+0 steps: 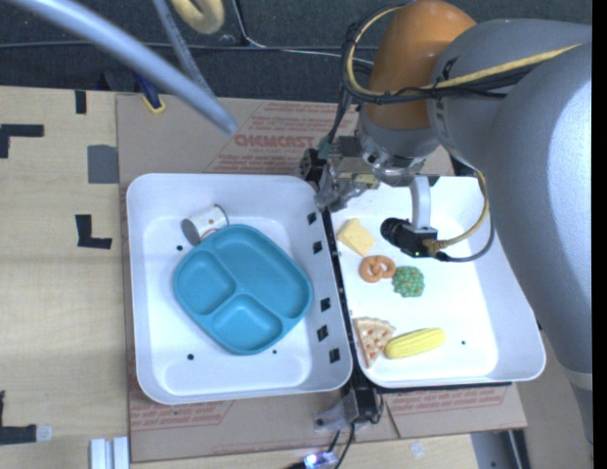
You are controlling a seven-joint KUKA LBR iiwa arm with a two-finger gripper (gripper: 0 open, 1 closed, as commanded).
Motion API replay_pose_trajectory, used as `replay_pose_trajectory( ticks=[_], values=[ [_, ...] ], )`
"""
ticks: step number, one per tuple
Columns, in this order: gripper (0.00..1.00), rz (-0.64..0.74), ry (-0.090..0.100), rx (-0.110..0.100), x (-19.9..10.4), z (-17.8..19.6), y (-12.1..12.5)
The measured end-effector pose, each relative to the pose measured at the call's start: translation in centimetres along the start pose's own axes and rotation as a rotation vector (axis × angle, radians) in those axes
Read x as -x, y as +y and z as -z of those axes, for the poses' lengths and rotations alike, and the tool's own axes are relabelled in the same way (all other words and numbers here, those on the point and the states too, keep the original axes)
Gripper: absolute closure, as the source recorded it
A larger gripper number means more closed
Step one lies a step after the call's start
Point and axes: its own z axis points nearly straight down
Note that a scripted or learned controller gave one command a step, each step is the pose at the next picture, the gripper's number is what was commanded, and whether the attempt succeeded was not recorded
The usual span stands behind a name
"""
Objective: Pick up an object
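Observation:
The right bin [498, 291] holds a pale yellow cheese wedge [356, 235], a pretzel [376, 268], a green broccoli floret [409, 281], a pizza slice [372, 338] and a yellow corn cob [413, 342]. My gripper [330, 180] hangs over the far left corner of that bin, close to the divider between the bins. It sits just above and to the left of the cheese wedge. I see nothing held in it. The orange-banded wrist [411, 62] rises behind it.
The left bin [151, 262] holds a blue divided plate [242, 287] and a small metal cup [204, 225] lying on its side. A black part on a cable [409, 236] hangs over the right bin. The grey arm covers the bin's right side.

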Motion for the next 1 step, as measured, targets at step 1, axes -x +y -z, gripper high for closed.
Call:
replay_pose_trajectory(
  ticks=[1],
  values=[
    [1.0, -0.002, -0.002, -0.001, -5.75, -0.79, 0.31]
  ],
)
